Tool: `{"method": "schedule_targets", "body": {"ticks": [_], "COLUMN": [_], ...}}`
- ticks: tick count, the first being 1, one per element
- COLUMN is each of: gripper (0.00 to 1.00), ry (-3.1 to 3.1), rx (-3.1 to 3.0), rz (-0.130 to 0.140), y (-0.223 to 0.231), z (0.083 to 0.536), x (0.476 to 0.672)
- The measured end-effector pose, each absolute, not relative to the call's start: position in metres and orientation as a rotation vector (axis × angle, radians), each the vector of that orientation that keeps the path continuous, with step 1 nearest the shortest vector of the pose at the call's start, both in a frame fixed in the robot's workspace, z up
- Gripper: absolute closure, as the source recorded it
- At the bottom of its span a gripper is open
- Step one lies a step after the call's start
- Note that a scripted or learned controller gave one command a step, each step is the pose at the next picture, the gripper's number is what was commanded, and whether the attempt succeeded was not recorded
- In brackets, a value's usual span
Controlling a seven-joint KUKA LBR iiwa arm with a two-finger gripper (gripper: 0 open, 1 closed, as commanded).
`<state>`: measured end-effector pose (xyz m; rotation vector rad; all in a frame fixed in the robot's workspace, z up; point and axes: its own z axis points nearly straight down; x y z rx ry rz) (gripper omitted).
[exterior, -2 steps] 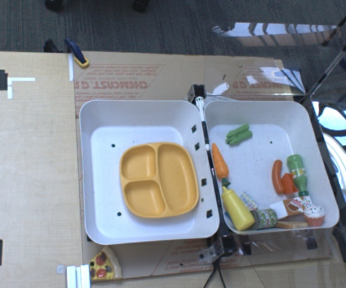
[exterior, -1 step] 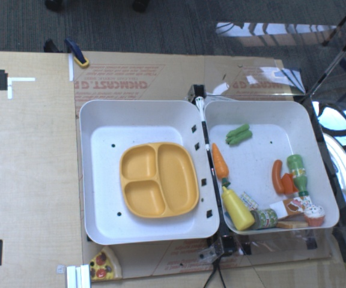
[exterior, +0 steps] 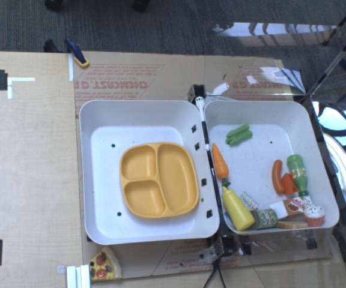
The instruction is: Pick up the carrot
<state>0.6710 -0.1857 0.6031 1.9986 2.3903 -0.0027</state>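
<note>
carrot point(exterior: 220, 161): in right bin point(exterior: 263, 116), hard against its left wall, orange, lying roughly lengthwise along that wall, tip pointing up-view, stub end down-view.
near carrot: yellow bottle point(exterior: 237, 209) just below, touching or nearly so; green beans point(exterior: 239, 134) above and to the right, apart; red sausage point(exterior: 277, 176) well to the right.
further from carrot: green bottle point(exterior: 296, 170) beyond the sausage; cupcake point(exterior: 313, 212) and small packets in the far lower corner, too cluttered to name, probably toy food.
left of carrot: left bin point(exterior: 101, 125) across the wall, yellow divided plate point(exterior: 160, 179) inside.
handling: likely hollow plastic toy, light, stiff, smooth and a bit slippery; tapered, so may squirt out of a pinch near the tip.
grasp point: thick middle, across the short width; wall side tight, little room for a finger there.
fingers: cannot tell, released or clenched unknown.
progress: not started, carrot resting on bin floor.
risk: wall collision, nudging yellow bottle.
</note>
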Motion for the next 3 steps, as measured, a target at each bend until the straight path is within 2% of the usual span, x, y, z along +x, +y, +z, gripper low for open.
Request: {"method": "schedule_targets", "body": {"ticks": [1, 2, 3], "gripper": [0.00, 1.00, 0.00], "ry": [2.390, 2.389, 2.389], "rx": [1.999, 1.991, 1.991], "rz": [-0.003, 0.000, 0.000], "y": [-0.186, -0.184, -0.184], "z": [0.603, 0.613, 0.613], "x": [0.671, 0.672, 0.672]}}
